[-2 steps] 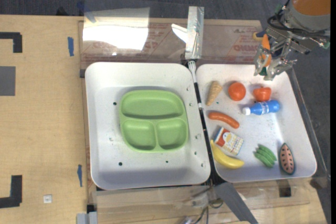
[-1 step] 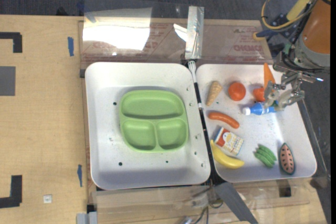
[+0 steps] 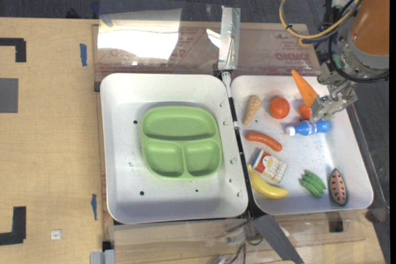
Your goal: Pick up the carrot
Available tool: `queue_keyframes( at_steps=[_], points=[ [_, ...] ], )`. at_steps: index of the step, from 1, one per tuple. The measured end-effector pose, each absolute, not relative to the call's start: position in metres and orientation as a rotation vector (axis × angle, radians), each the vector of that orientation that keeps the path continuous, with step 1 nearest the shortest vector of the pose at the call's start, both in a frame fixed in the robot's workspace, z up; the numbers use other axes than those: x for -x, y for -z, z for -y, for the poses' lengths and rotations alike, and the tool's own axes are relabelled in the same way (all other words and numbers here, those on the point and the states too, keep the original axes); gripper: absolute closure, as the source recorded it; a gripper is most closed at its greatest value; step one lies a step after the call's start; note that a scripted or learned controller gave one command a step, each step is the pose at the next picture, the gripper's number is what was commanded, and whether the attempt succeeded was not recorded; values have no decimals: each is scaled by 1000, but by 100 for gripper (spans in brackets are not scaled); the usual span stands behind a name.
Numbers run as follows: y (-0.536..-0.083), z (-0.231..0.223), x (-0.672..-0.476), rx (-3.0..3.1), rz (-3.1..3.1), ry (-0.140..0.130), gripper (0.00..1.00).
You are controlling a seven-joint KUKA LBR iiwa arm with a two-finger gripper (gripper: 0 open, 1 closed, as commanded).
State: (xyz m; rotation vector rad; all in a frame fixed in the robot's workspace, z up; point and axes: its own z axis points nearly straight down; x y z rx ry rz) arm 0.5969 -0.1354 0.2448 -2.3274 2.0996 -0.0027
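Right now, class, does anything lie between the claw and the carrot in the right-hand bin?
Nothing visible does. The claw hangs right beside the carrot, at its lower end. The nearest other things, a small red piece and the blue bottle, lie just below, not between them.

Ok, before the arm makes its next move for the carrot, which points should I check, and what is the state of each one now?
1. Carrot in view, in the right bin near the far wall: ok.
2. Gripper is near the carrot, just beside its lower end: ok.
3. Carrot between the fingers: cannot tell.
4. Space around the carrot: not ok. A small red item and the blue bottle lie just below it, close to the gripper.
5. Tomato stands apart from the carrot, on its left in the view: ok.
6. Green divided plate in the left bin, away from the work: ok.
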Motion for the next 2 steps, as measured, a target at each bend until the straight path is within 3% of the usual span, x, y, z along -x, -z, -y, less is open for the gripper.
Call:
queue_keyframes(
  at_steps=[1,2],
  points=[
    [-277,106,-562,2590,-1771,-1,100],
    [-117,182,-515,2407,-2013,1,100]
  ],
)
